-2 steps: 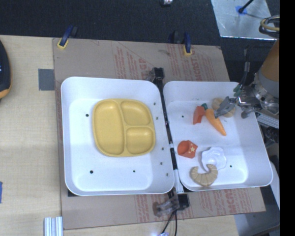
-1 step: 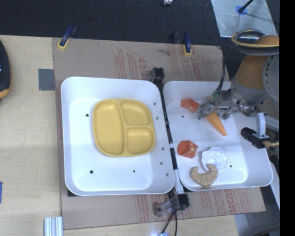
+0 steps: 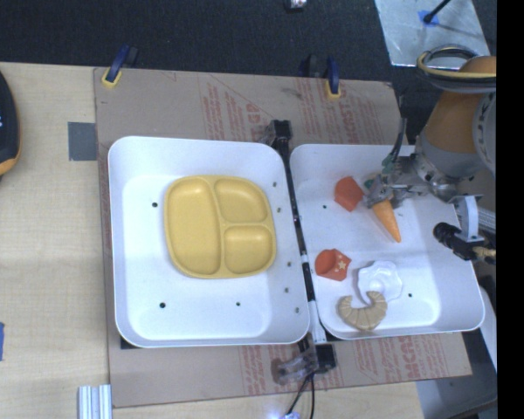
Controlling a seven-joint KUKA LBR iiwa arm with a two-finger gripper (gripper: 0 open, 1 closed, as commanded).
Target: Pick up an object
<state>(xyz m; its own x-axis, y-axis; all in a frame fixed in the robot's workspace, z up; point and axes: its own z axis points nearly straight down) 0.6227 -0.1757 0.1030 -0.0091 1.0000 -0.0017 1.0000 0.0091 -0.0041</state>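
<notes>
My gripper [image 3: 386, 190] hangs low over the upper middle of the right bin [image 3: 450, 308], reaching in from the right. Its tip is right at the thick end of an orange carrot [image 3: 389, 223], which lies pointing toward the bin's front. A red block [image 3: 348, 193] sits just left of the gripper. Further toward the front lie a red piece [image 3: 333, 264], a white lump [image 3: 381, 278] and a tan croissant-shaped piece [image 3: 363, 312]. The gripper's tip hides where it meets the carrot.
The left bin [image 3: 140, 308] holds a yellow divided plate [image 3: 218, 225]. A black clip [image 3: 282, 132] sits at the back where the two bins meet. A black part [image 3: 454, 239] juts in at the right bin's right edge.
</notes>
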